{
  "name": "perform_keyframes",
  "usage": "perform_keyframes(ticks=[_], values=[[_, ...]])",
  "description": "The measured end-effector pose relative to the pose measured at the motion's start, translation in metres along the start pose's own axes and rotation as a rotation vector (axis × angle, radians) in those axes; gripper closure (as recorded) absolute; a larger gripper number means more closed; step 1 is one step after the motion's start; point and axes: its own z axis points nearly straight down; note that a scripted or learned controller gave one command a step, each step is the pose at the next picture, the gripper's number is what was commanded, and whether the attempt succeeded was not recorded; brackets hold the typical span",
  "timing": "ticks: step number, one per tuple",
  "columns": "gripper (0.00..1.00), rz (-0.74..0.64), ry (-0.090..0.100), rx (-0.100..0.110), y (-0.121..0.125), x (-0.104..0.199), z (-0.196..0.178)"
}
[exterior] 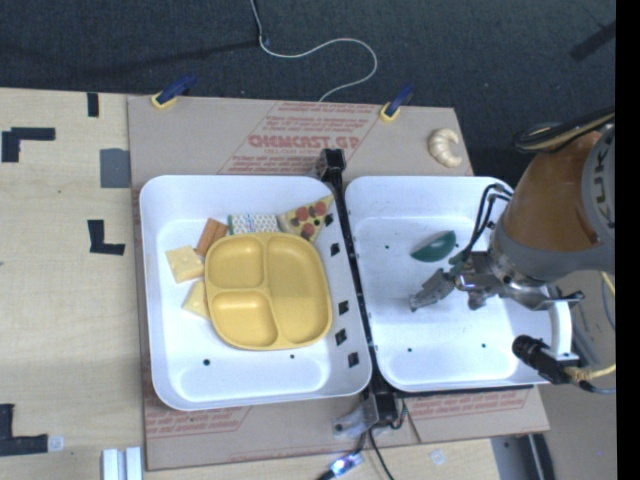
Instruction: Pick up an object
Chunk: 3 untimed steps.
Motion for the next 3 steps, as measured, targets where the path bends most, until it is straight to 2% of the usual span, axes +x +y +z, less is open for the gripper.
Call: perform_keyframes(ticks=[1, 2, 3], values=[[0.0, -0.001, 0.001, 0.0, 0.003, -0.002, 0.063], [0.0, -0.002, -0.001, -0.006, 0.003, -0.001, 0.084], [1.0, -0.001, -0.002, -0.008, 0.003, -0.001, 0.073]])
